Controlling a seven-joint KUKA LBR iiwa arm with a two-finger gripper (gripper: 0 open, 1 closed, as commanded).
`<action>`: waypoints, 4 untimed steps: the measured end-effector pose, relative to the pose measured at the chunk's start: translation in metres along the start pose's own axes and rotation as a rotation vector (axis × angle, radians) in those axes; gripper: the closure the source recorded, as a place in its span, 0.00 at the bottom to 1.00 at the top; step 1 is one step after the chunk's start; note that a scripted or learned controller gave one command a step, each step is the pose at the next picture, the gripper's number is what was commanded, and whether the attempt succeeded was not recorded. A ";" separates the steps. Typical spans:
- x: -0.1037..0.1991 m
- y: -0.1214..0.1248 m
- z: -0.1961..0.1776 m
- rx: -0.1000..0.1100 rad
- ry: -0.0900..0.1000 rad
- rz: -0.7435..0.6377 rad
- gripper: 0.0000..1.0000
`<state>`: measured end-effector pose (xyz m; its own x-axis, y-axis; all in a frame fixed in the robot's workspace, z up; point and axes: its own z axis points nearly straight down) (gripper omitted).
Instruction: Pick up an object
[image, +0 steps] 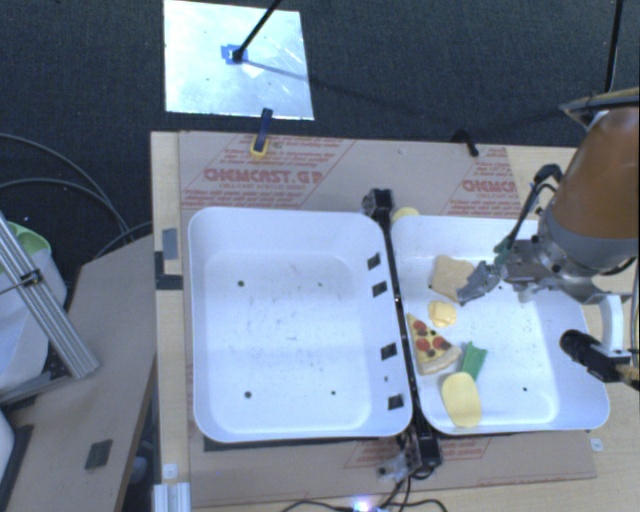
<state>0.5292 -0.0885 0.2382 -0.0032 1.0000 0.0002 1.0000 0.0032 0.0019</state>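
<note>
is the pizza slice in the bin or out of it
In. The pizza slice lies flat on the floor of the right bin, near the divider, beside a green piece.

place: a robot lab | shown by: two white bins set side by side on a board | a grey and orange robot arm is seen at the right | black cables are laid on dark carpet | metal bars are seen at the left

Arm cut off by right edge. Gripper fingers too small and blurred to read. Green piece partly tucked behind pizza slice
</note>
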 end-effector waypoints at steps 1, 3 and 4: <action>0.039 0.047 0.057 0.000 0.000 -0.006 0.00; 0.156 0.140 0.053 -0.002 0.002 -0.006 0.00; 0.220 0.138 0.140 0.005 0.002 -0.006 0.00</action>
<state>0.6669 0.1322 0.0989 -0.0094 1.0000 0.0021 1.0000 0.0094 -0.0031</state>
